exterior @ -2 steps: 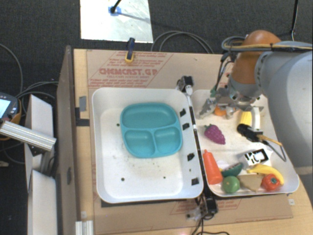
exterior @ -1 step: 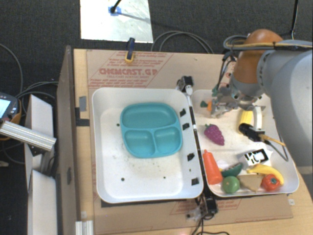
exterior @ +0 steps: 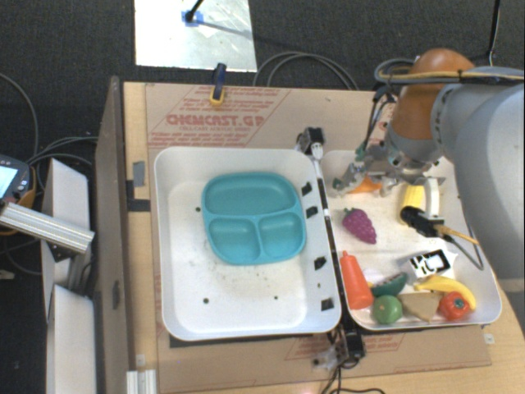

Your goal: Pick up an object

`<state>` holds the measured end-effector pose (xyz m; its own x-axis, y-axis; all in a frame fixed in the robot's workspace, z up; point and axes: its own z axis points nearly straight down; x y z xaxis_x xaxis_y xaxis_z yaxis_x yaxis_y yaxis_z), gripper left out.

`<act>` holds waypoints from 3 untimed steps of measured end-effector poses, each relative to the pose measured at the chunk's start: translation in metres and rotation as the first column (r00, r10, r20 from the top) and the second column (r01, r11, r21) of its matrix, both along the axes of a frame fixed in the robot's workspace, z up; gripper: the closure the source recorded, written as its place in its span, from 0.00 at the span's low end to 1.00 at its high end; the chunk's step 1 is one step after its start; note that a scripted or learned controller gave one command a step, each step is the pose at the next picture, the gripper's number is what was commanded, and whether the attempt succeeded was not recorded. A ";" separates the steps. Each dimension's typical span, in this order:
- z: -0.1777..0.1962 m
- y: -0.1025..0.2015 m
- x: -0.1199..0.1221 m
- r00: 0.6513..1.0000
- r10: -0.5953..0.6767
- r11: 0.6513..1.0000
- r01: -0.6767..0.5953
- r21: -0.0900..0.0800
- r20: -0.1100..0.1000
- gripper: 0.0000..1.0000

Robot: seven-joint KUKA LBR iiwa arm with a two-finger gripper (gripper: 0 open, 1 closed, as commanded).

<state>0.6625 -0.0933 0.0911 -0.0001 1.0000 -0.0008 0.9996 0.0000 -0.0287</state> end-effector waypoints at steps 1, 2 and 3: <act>-0.007 -0.016 -0.061 1.000 -0.002 1.000 0.002 0.001 0.025 0.00; -0.007 -0.009 -0.093 1.000 0.000 1.000 0.000 0.002 0.026 0.00; -0.007 -0.002 0.004 1.000 0.007 1.000 -0.007 0.000 0.004 0.00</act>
